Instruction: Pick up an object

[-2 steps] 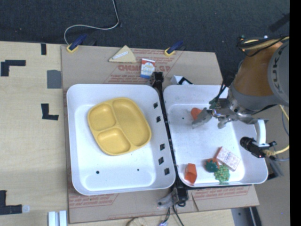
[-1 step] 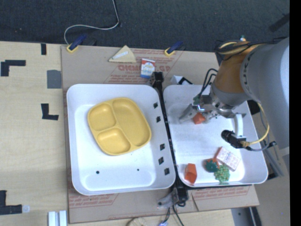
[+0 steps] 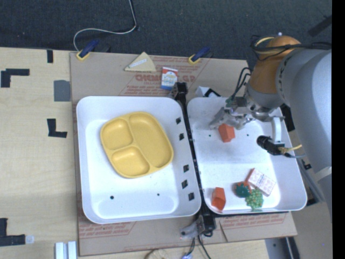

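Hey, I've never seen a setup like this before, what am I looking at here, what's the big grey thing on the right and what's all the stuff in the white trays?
This is one picture from a camera fixed above a workbench, looking down at a slant. The big grey shape with the orange band is a robot arm reaching in from the right. At its end is a two-finger gripper, its "hand".

Two shallow white bins sit side by side. The left bin holds a yellow divided plate. In the right bin, an orange block lies right under the gripper; whether it is actually gripped is too hard to tell. Near the front are another orange block, a small pink-and-white packet and a green toy.

A small red-and-white carton stands on the cardboard behind the bins.
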Motion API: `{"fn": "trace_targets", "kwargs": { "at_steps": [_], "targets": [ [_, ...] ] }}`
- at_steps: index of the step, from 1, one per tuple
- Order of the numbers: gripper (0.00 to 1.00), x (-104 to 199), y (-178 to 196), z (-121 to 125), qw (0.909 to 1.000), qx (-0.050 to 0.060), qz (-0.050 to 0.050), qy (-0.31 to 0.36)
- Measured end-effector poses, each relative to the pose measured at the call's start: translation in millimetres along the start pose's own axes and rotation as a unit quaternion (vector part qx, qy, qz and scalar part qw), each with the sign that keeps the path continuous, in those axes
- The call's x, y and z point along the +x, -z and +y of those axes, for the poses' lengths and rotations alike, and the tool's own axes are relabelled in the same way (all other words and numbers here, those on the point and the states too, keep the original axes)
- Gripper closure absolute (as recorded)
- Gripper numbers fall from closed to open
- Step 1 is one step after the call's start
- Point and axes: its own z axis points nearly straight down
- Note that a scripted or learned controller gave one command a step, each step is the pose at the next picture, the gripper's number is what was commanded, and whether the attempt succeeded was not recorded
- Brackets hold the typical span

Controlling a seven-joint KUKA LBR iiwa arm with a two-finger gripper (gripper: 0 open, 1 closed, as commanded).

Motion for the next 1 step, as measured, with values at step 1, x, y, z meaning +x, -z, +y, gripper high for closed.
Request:
{"fn": "trace_targets", "kwargs": {
  "at_steps": [1],
  "targets": [
    [1.0,0.4,9.9,0.3,1.0,0.0,0.0,0.001]
  ]
}}
